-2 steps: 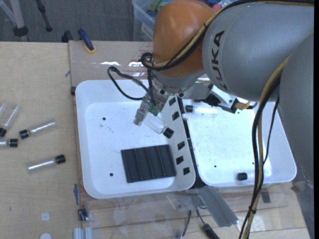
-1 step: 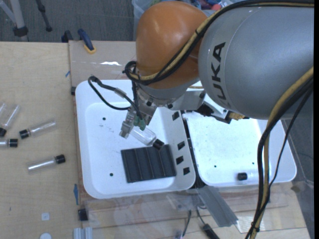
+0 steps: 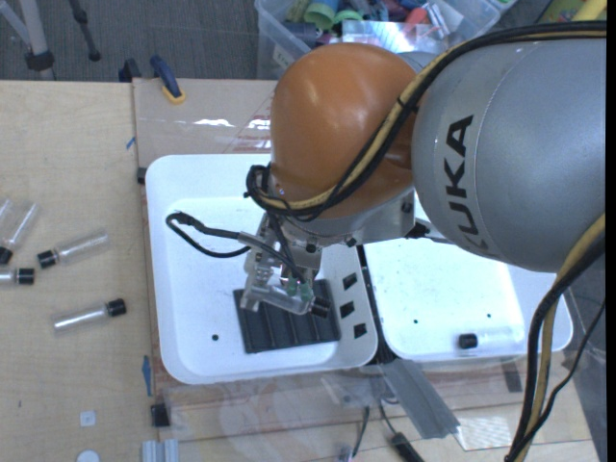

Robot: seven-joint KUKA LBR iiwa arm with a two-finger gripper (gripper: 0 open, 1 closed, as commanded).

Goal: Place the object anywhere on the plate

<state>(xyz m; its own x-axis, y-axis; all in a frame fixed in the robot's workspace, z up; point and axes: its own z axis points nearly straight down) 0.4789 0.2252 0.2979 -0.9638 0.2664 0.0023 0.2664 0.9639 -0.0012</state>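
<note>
arm [image 3: 462, 133], grey with orange band, reaching over left bin [image 3: 183, 195]. end effector [image 3: 279, 292] low above dark ribbed plate [image 3: 289, 327] at bin's near right corner, holding a clear tube with green tip [image 3: 285, 298] between its fingers. right bin [image 3: 433, 306]: one small capped tube [image 3: 481, 340]. desk [image 3: 67, 162], left side: several loose clear vials [image 3: 87, 314].

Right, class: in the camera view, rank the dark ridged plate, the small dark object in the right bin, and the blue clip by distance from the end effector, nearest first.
1. Plate, just beneath the end effector, left bin.
2. Small dark object, right bin.
3. Blue clip, bench's far edge.
</note>
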